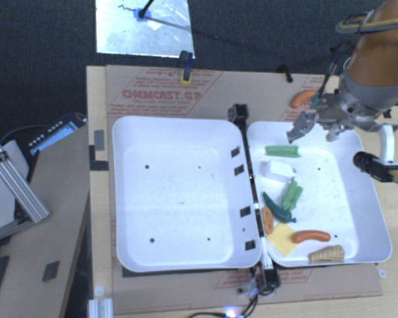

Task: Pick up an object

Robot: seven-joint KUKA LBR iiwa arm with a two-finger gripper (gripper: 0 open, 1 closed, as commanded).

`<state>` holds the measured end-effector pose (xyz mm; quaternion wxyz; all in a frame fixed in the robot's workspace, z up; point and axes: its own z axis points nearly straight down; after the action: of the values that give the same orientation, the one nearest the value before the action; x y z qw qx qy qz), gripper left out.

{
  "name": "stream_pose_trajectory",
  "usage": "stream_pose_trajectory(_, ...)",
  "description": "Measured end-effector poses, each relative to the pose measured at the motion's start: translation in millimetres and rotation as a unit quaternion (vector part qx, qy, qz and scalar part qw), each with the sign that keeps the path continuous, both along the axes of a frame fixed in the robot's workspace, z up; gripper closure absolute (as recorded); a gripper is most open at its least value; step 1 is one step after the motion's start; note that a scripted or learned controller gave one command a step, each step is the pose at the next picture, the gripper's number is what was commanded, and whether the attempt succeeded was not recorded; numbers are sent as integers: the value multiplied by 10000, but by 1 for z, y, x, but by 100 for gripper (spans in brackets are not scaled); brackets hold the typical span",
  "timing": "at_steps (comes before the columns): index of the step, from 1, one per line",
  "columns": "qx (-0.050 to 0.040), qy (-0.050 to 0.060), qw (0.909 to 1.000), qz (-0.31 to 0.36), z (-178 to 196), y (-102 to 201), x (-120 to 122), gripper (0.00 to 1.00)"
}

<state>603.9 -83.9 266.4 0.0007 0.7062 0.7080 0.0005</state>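
My gripper (313,134) hangs above the far edge of the right bin (348,184), open, with nothing between its fingers. Just below and left of it lies a green pea pod (282,151). Further toward the front of that bin are a white block (277,171), a green piece (292,194), a dark teal piece (276,207), an orange slice (268,220), a yellow square (283,239), a red-orange sausage (310,236) and a tan cone (326,253).
The left bin (179,197) sits beside the right one, with a black hinged divider (249,177) between them. An orange object (303,99) lies on the cardboard behind the right bin. A black fitting (375,165) juts in at the right bin's far right rim.
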Motion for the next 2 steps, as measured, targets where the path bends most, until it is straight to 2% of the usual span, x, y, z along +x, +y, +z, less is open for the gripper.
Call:
stream_pose_trajectory(1, 2, -15, 10000, 12, 11, 0, 1, 100)
stream_pose_trajectory(2, -3, -64, 10000, 20, 117, 15, -4, 100)
